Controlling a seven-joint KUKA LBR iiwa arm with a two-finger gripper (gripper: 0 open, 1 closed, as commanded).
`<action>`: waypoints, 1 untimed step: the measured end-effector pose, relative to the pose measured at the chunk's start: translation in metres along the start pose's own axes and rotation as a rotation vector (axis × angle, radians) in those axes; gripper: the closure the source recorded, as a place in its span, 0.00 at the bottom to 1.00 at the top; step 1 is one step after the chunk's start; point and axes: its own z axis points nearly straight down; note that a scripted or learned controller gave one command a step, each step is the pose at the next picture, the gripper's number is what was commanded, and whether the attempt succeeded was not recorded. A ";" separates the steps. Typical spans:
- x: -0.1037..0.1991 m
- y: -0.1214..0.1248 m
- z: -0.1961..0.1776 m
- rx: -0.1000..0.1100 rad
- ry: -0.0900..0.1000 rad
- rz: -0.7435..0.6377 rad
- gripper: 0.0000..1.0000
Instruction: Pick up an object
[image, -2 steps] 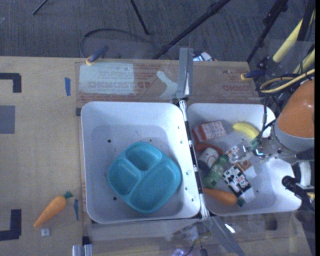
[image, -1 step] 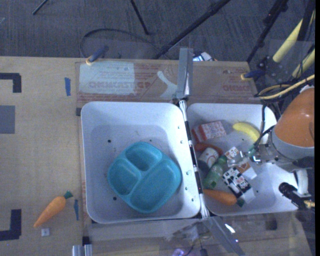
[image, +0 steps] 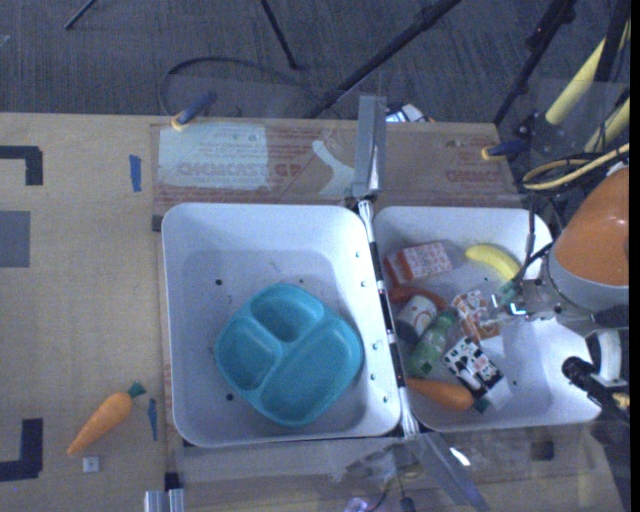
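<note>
Here, the things to pick from lie heaped in the right bin (image: 560, 405), mostly against its left wall. An orange carrot (image: 440, 393) lies at the near edge of the heap, with a black-and-white patterned box (image: 472, 366) just beside and partly over its right end. Above them a green bottle (image: 432, 343) lies tilted, touching a small white cup (image: 414, 316) with a red-brown rim behind it. A small printed packet (image: 473, 312) sits to the right of the cup, an orange-red carton (image: 421, 261) lies toward the far side of the bin, and a yellow banana (image: 494, 260) rests near the far right corner.

The arm (image: 598, 250), grey with its orange band, hangs over the right side of this bin. Its gripper (image: 515, 300) is low beside the packet and below the banana; whether it is wide or narrow I cannot tell, and nothing can be made out in its grasp.

The left bin (image: 200, 240) holds a blue divided plate (image: 290, 352), lying flat near its middle. On the bench (image: 70, 300) outside, near the left bin's near corner, lies a second carrot (image: 102, 420).
</note>
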 end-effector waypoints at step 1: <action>0.005 0.043 -0.073 0.071 0.002 0.077 1.00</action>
